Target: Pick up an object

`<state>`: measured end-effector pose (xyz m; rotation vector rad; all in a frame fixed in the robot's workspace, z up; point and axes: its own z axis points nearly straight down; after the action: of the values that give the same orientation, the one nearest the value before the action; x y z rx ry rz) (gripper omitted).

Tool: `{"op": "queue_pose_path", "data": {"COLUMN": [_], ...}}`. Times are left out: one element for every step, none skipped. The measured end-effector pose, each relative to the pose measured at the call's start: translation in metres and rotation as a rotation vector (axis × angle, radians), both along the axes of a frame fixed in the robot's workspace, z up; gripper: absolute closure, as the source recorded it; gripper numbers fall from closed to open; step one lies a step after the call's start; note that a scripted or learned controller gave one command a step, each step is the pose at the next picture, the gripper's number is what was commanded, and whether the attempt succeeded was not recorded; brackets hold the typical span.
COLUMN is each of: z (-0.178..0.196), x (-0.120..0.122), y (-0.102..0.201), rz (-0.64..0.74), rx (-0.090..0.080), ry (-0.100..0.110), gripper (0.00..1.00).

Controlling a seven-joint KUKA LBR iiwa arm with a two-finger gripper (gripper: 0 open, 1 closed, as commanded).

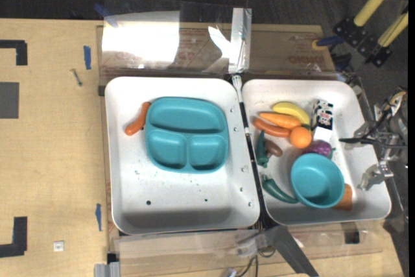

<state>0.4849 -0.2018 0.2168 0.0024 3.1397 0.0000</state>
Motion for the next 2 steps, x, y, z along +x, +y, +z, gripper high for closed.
{"op": "queue_pose_path", "data": {"z": [-0.127,-0.126], "x": [0.0,0.094], "y": [-0.022,0.04], "rz": [0.1,-0.089], "rx": [-0.004,0.0], "ry": [-0.011,-0.015], "gripper": [0.0,0.0]}}
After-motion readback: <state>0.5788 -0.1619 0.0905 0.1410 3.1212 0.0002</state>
